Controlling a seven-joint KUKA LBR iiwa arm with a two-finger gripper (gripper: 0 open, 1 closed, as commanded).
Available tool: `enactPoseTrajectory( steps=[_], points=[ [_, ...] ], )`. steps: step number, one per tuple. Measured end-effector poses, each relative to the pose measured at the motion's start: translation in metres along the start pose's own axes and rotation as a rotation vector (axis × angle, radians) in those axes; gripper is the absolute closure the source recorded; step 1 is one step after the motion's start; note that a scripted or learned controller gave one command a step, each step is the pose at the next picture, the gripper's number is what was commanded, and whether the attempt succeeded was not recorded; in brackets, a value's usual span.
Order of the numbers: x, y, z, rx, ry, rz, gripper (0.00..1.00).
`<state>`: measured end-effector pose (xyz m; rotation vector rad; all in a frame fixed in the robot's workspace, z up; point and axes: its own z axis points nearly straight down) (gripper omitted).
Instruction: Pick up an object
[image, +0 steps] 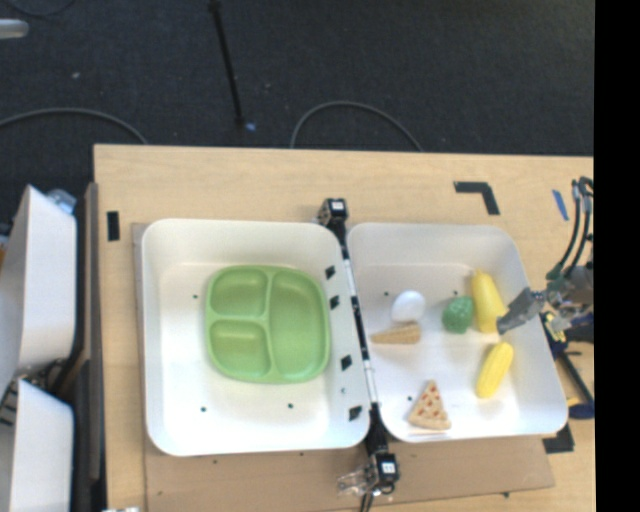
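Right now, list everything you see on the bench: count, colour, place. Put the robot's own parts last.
left bin: 1, white, left half of the bench
right bin: 1, white, beside the left bin
divided plate: 1, green, three compartments, middle of the left bin
yellow pieces: 2, right bin; upper one next to the green piece, lower one below it
green piece: 1, right bin, left of the upper yellow piece
white round piece: 1, middle of the right bin
tan wedge: 1, just below the white round piece
pizza slice: 1, tan with red dots, front of the right bin
gripper: 1, grey, over the right bin's right edge, by the upper yellow piece
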<state>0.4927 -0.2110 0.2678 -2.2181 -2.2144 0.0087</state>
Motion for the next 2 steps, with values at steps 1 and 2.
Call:
enactPoseTrajectory(
  steps=[1, 2],
  points=[
    [0.000, 0.002, -0.006, -0.010, -0.003, -0.003, 0.00],
    [-0.007, 0.001, 0.039, -0.007, -0.002, -0.001, 0.00]
  ],
)
